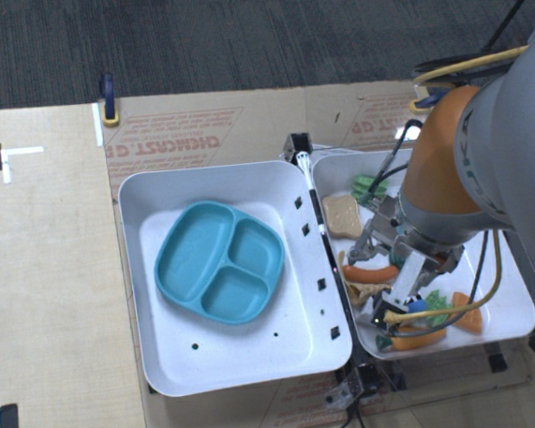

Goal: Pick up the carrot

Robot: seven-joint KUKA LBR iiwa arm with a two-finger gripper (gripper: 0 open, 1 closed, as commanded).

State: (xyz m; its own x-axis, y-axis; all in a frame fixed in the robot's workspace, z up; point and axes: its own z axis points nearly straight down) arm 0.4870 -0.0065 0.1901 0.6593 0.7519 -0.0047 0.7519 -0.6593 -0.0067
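Note:
The carrot [467, 318] is an orange tapered piece with a green tuft beside it, lying in the front right part of the right bin [504, 327]. My gripper [388, 277] hangs low over the left middle of that bin, to the left of the carrot. Just under it lies an orange-red sausage-shaped item [371, 272]. The grey arm with its orange band [441, 163] hides much of the bin's middle and back.
The right bin also holds a bread slice [342, 215], a green item [368, 187] at the back and another orange piece [417, 340] near the front wall. A blue divided plate [220, 262] lies in the left bin [150, 361].

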